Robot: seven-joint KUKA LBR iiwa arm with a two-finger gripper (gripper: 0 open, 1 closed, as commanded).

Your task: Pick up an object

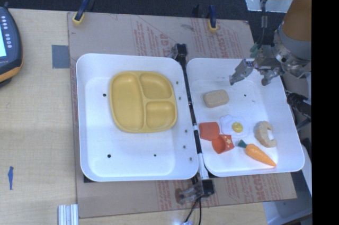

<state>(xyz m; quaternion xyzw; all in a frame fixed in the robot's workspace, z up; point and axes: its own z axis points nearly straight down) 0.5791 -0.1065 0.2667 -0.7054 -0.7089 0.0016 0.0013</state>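
Observation:
The right bin holds a tan bread-like piece, a fried egg, a red block, a red-orange piece, a carrot and a bagel-like ring. My gripper hangs over the far right part of this bin, above and right of the tan piece. Its two fingers are spread apart with nothing between them.
The left bin carries a yellow divided plate. Clamps sit at the bench's far edge, blue and yellow. A control pendant lies at far left. A black clip joins the bins.

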